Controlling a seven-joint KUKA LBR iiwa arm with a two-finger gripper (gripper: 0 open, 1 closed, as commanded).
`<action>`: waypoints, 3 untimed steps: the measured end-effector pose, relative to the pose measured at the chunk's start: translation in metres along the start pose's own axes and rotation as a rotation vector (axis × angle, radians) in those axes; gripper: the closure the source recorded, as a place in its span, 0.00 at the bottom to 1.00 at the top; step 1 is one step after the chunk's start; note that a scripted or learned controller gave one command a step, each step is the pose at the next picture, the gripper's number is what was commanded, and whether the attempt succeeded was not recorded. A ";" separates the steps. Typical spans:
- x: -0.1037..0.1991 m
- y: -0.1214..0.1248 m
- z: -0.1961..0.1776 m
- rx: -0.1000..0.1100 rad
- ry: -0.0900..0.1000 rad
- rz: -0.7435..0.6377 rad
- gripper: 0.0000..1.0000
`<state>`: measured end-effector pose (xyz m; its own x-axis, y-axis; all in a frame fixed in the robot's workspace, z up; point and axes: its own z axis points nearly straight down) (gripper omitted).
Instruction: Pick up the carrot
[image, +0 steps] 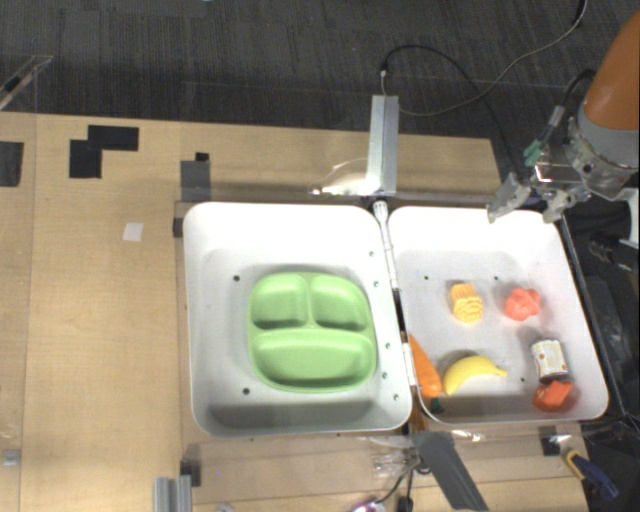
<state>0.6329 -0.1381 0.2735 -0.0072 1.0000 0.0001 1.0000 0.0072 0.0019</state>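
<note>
Against the right bin's (570, 270) left wall, near its front corner, the carrot (425, 370) lies with its long axis along that wall. Diagonally opposite, above the bin's far right corner, the jaws (527, 200) hover, spread and empty.

The carrot, a small orange tapered toy piece with a smooth plastic-looking surface (425, 368), lies in the lower middle of the frame, slightly right of centre. It rests inside the right-hand shallow white bin (575, 290), against that bin's left wall near its lower left corner. Its long axis runs from upper left to lower right: the narrow tip points toward the upper left, and the thicker end points toward the lower right. It lies flat rather than upright. A dark green patch shows at the thick end.
</note>
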 end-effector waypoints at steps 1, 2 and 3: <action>0.032 -0.052 0.126 0.002 0.000 -0.016 0.00; 0.040 -0.044 0.185 -0.010 -0.002 -0.147 0.00; 0.042 -0.041 0.174 -0.015 0.000 -0.150 1.00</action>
<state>0.5923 -0.0963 0.0996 -0.1561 0.9877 -0.0012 0.9876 0.1561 0.0165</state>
